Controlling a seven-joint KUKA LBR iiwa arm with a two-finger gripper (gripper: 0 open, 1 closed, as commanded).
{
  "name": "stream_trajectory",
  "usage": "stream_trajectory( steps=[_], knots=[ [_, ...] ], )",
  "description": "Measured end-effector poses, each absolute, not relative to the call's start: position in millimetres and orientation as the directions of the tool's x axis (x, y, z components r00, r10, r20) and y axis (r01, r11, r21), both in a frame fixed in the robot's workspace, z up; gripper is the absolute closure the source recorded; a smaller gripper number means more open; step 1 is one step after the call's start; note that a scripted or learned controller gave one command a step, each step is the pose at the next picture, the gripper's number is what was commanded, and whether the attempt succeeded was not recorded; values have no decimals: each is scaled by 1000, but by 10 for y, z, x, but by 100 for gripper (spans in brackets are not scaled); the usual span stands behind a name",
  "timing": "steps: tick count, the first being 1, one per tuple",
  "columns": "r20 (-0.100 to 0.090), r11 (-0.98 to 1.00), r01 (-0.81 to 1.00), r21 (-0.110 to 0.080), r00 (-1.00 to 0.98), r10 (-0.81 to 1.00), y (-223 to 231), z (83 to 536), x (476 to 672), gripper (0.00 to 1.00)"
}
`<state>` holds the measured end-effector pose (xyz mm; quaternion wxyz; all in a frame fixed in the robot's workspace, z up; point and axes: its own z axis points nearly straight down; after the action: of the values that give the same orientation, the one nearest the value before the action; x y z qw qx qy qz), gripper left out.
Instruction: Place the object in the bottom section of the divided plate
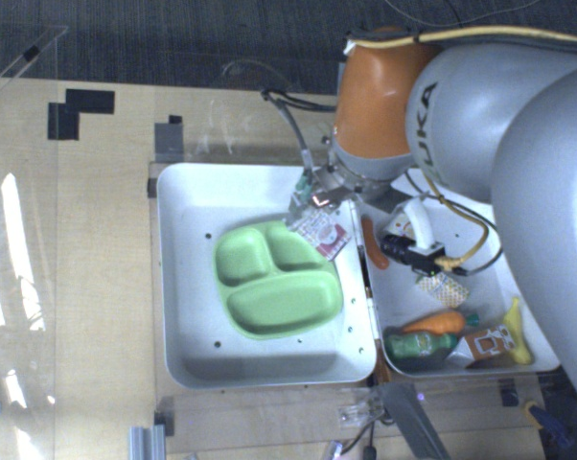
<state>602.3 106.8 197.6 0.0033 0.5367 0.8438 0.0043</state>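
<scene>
Hovering at the green divided plate's (279,281) upper right rim, the hand (319,209) gripped a small packet (319,228), its bottom section unfilled.

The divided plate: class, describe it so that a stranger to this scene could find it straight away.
Look at the left white bin of the two on the bench. Lying flat in its middle is the divided plate, pale green. Its three moulded sections, two small above one wide, set it apart from the small patterned packet at its upper right edge.

Pale wooden benchtop (87,257) marked with black tape squares (78,111); dark grey ribbed carpet floor (173,27) beyond; window glare at left.
</scene>
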Motion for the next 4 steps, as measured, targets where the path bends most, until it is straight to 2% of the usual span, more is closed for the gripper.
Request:
stream_trajectory(
  steps=[1, 2, 3, 4],
  knots=[
    [-2, 509, 861, 5, -509, 861, 546, 1855, 5521, 100],
    [-2, 490, 872, 6, -490, 872, 8, 2195, 5173, 100],
    [-2, 611, 792, 4, -611, 792, 417, 1945, 5301, 100],
    [-2, 611, 792, 4, -611, 792, 415, 1946, 5302, 0]
  ],
)
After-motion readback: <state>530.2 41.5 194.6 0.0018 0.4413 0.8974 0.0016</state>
